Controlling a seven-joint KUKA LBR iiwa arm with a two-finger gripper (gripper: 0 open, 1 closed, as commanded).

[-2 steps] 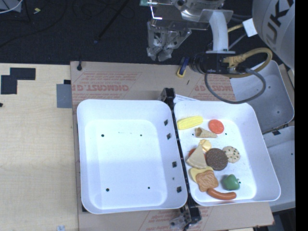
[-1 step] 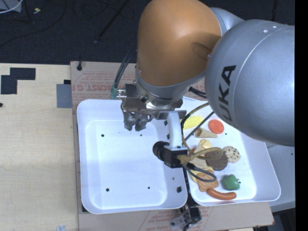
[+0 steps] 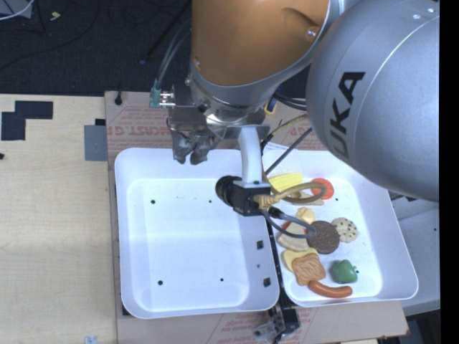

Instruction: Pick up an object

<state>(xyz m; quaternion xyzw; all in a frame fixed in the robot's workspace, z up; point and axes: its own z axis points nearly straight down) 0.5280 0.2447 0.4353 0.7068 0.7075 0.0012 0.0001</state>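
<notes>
My gripper (image 3: 191,153) hangs over the far rim of the left bin (image 3: 186,292), near its back middle. Its dark fingers sit close together and nothing shows between them. The objects lie in the right bin (image 3: 398,278): a yellow piece (image 3: 285,181), a red ring (image 3: 326,187), a pale cookie (image 3: 345,228), a dark brown disc (image 3: 324,238), a toast-like slice (image 3: 308,268), a green pepper (image 3: 344,271) and a reddish sausage (image 3: 330,289). All of them are well to the right of and nearer than the gripper.
A white post (image 3: 248,156) with a black fitting (image 3: 237,193) stands at the divider between the bins, with dark cables running over the toys. The big grey and orange arm covers the upper right. Tan benchtop lies left of the bins.
</notes>
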